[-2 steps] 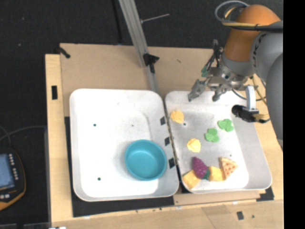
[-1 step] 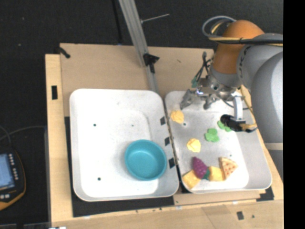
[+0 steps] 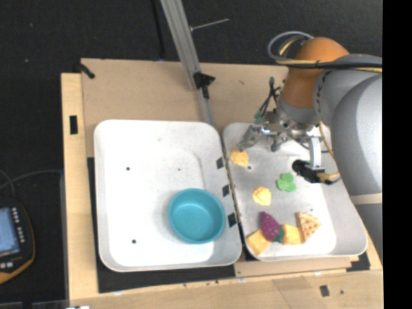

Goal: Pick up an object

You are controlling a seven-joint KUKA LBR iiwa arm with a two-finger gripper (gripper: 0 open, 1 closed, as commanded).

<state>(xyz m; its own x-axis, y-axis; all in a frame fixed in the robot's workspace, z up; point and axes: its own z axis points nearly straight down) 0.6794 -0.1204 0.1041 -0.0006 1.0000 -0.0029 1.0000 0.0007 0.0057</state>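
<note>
Several small toy foods lie in the right bin [image 3: 335, 237]: a yellow piece [image 3: 239, 158] near its upper left, a green piece [image 3: 286, 183] in the middle, another yellow piece [image 3: 261, 196] below it. A purple piece [image 3: 270, 224], a yellow block [image 3: 258, 241] and an orange pizza-like slice [image 3: 309, 224] crowd the front edge. My gripper [image 3: 278, 137] hangs over the far end of the right bin, up and right of the upper yellow piece and apart from it. Nothing is seen in its grasp.
A blue bowl [image 3: 196, 215] sits in the left bin [image 3: 129, 147] near its front right corner. A slanted metal pole [image 3: 183, 40] rises behind the bins. The grey arm [image 3: 351, 127] covers the right bin's far right side.
</note>
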